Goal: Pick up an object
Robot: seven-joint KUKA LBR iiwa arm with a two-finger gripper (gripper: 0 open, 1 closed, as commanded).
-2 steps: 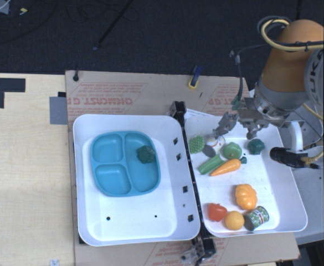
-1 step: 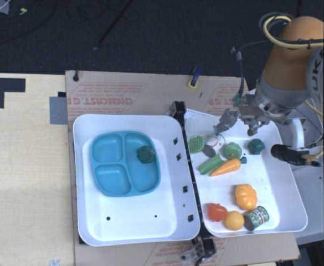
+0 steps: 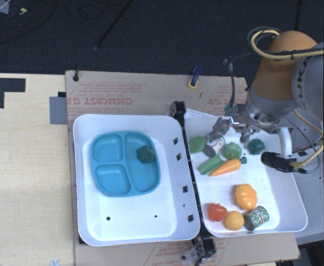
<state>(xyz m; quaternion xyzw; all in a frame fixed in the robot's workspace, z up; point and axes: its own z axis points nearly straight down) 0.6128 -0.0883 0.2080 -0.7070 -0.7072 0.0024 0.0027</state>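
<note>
**Grey arm poised over a bin of toy food**

Grey and orange-banded, the arm reached in with its gripper (image 3: 220,133) hanging over the far end of the right bin (image 3: 294,204). Its fingers stood apart, holding nothing. Just beneath and beside them lay a green apple (image 3: 231,149); an orange carrot (image 3: 226,168) lay slightly nearer the camera, long axis slanting across the bin. The left bin (image 3: 84,204), holding a blue tray (image 3: 123,165), sat well away on a pale bench (image 3: 23,176).
</note>
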